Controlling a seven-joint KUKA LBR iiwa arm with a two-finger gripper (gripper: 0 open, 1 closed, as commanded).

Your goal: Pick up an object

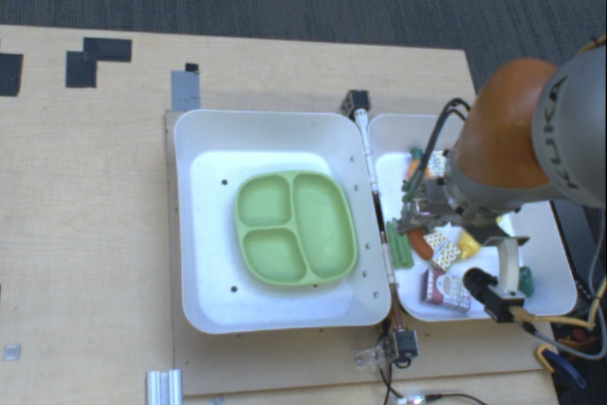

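Observation:
My gripper [421, 211] hangs low over the left half of the right bin [550, 299], under the grey arm with its orange band [507, 133]. Several small objects lie beneath and around it: a green piece [400, 248] by the bin's left wall, an orange-red piece [420, 248], a checkered packet [442, 248], a yellow piece [469, 245] and a maroon-and-white packet [446, 288]. An orange item [414, 168] lies farther back. The arm hides much of this bin.
The left bin [204, 204] holds a light green divided plate [294, 227] with three compartments. A small green object [524, 280] lies at the right bin's front right. Black clamps sit on the divider between the bins at back and front.

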